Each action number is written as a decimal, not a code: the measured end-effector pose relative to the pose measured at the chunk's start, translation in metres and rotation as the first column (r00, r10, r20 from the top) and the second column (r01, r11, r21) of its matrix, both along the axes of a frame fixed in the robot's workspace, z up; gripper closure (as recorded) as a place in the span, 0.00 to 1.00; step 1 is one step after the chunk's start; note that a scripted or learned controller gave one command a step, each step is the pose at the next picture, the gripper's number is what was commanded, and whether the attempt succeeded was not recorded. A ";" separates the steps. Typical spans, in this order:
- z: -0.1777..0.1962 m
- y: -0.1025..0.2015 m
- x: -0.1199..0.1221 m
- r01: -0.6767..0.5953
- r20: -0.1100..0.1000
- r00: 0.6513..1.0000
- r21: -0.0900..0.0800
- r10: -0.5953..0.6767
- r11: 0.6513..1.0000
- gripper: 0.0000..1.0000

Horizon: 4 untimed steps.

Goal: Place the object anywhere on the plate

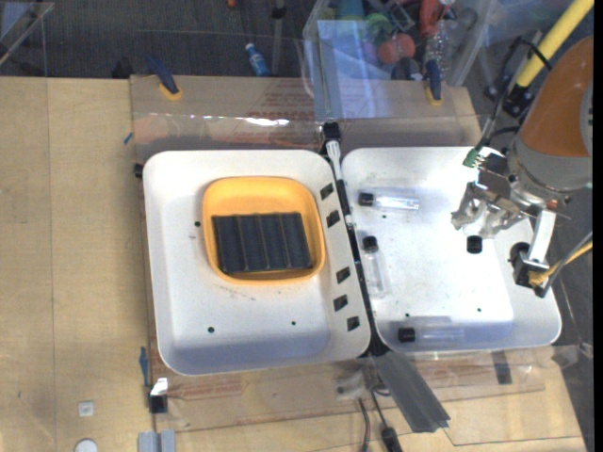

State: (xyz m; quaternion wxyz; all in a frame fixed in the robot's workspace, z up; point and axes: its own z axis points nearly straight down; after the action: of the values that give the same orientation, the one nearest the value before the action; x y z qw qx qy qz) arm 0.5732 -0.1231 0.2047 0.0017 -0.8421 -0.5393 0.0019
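Left bin (179, 337): lying on the bench's left half, holding one orange plate (219, 201) in its upper middle.
Plate: sitting flat, carrying a dark ribbed block (262, 243) that is covering most of its floor; orange rim showing on all sides, widest at the top.
Left bin floor: white room lying open below the plate and along the left wall.
Right bin (490, 323): lying just beside the left bin, the two sharing a central divider (344, 243) with dark clips along it.
Right bin contents: three clear tubes with dark caps. Tube A (388, 199) is lying crosswise near the top left; tube B (374, 265) is lying lengthwise near the divider; tube C (431, 330) is lying crosswise near the bottom wall.
Task object: the tubes are all resting on the right bin's floor, well apart from the plate.
Gripper (488, 217): hanging over the right bin's upper right area, with nothing seen between its fingers; whether they are spread or pressed together cannot be told from here.
Arm (561, 111): reaching in from the right, overhanging the right bin's right wall.
Open room: the middle of the right bin is lying bare between the tubes and the gripper.
Background: a clear box (396, 36) of coloured items is standing beyond the bins' top edge.
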 end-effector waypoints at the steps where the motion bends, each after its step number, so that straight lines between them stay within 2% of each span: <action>1: -0.023 -0.002 0.054 -0.065 0.005 0.998 -0.002 0.065 0.998 1.00; 2: -0.023 -0.014 0.094 -0.147 0.005 0.989 -0.002 0.147 0.989 1.00; 3: 0.028 -0.016 0.095 -0.342 0.008 0.940 -0.004 0.342 0.940 1.00; 4: 0.157 -0.094 0.093 -0.402 0.006 0.916 -0.003 0.402 0.916 1.00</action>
State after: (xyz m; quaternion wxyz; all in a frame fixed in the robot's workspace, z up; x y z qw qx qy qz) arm 0.6667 -0.2168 0.3618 -0.0012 -0.7135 -0.7007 -0.0002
